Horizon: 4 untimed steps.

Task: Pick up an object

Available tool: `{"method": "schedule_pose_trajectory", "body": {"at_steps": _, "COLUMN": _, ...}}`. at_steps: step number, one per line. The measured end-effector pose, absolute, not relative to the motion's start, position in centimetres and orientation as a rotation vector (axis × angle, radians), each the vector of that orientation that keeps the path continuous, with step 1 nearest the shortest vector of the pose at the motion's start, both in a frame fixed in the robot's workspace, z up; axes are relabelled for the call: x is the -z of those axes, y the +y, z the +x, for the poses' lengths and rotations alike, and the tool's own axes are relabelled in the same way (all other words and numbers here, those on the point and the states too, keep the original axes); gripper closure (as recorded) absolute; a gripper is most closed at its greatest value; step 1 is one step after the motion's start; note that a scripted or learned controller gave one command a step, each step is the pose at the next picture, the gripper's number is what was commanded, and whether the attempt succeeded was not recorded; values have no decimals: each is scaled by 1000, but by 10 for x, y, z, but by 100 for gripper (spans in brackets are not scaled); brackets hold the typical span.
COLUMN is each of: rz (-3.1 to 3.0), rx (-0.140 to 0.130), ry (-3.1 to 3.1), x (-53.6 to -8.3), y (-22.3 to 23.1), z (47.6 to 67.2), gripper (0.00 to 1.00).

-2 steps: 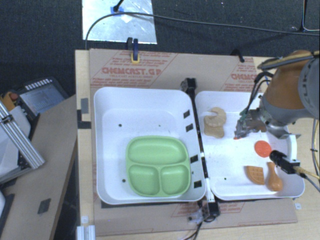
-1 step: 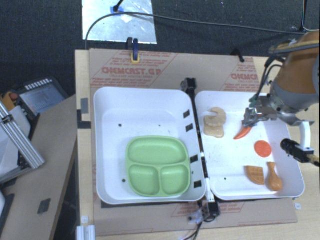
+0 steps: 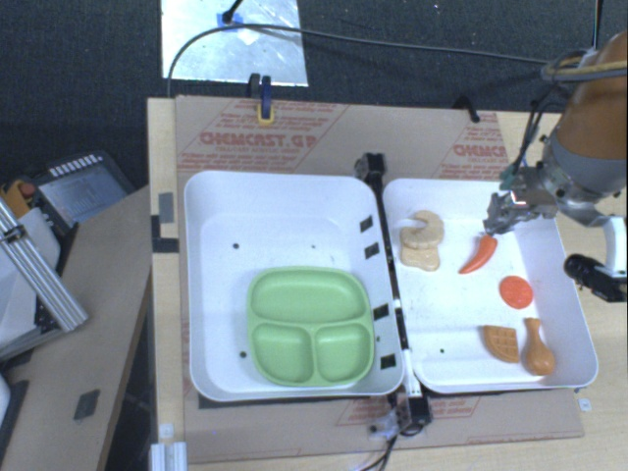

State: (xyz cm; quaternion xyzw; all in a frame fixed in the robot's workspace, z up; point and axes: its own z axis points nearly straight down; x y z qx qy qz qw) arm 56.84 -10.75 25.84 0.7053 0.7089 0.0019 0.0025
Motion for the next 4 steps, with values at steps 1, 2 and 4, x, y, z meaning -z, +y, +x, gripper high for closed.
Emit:
{"method": "schedule_pose_trajectory", "body": {"at_steps": 1, "rz": 2211, "rx": -4, "ry": 2231, "x": -260, "y": -62, "z": 567, "gripper": 100}}
{"method": "schedule_pose_trajectory", "body": {"at_steps": 2, "rz": 2211, "rx": -4, "ry": 2234, "x": -245, "y": -4, "z": 566, "gripper": 100}}
{"method": "schedule_pose_trajectory", "body": {"at_steps": 4, "rz": 2212, "rx": -2, "ry": 2231, "x": -233, "y": 99, "z": 571, "gripper": 100}}
